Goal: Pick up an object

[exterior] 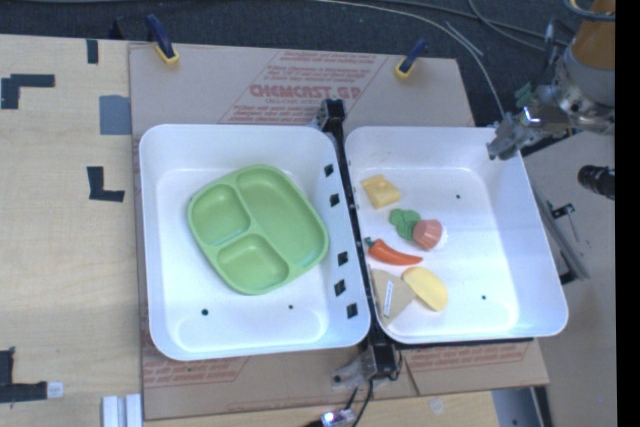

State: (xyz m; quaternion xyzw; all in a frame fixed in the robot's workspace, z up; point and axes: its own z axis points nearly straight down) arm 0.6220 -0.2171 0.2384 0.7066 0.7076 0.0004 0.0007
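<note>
Beyond the right bin's point(520, 245) far right corner hangs the gripper point(505, 140), finger state indiscernible, while small plastic food pieces point(405, 250) cluster against its left wall, leaving smooth floor rightward.

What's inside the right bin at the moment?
The right bin holds a yellow block, a green-and-pink piece, an orange carrot, a yellow piece and a tan wedge partly under it.
</note>
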